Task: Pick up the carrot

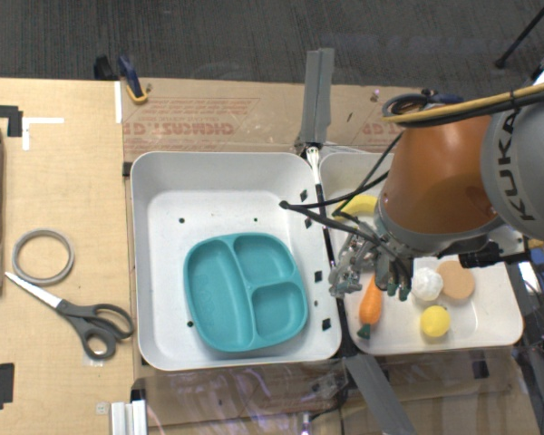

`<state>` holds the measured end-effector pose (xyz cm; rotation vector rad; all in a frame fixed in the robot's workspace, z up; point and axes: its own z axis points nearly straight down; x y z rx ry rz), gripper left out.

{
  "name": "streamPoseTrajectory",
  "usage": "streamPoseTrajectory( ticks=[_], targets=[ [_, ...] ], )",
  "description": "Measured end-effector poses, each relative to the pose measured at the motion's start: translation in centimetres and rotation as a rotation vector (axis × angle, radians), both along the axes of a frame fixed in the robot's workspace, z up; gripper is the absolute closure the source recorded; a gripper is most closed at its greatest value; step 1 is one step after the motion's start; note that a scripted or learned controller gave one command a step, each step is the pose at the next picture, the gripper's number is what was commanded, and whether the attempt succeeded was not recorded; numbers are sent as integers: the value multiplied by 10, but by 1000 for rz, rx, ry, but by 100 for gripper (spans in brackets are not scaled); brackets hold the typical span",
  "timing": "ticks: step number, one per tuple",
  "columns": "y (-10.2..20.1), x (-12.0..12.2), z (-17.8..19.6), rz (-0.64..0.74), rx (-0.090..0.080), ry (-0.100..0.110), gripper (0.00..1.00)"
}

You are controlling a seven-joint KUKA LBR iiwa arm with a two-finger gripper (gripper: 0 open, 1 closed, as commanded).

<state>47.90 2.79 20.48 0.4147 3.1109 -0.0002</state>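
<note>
The carrot (370,306) is small and orange with a green tip. It lies in the right bin (490,333) near that bin's front left corner, with the green end pointing toward the front. My gripper (374,277) hangs under the orange wrist band, directly over the carrot's upper end and very close to it. The gripper body hides the top of the carrot, so I cannot make out whether they touch.
A white ball (426,285), a tan round item (456,282) and a yellow lemon (434,321) lie just right of the carrot. A banana (358,205) sits behind the gripper. The left bin (163,207) holds a teal divided plate (245,290). Scissors (72,311) and a tape roll (43,255) lie on the bench.
</note>
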Motion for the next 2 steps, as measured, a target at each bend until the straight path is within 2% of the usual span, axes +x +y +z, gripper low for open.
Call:
streamPoseTrajectory(
  ticks=[1, 2],
  targets=[
    [-60, 0, 83, -275, 0, -1, 100],
    [-100, -1, -13, -9, 0, 4, 100]
  ],
)
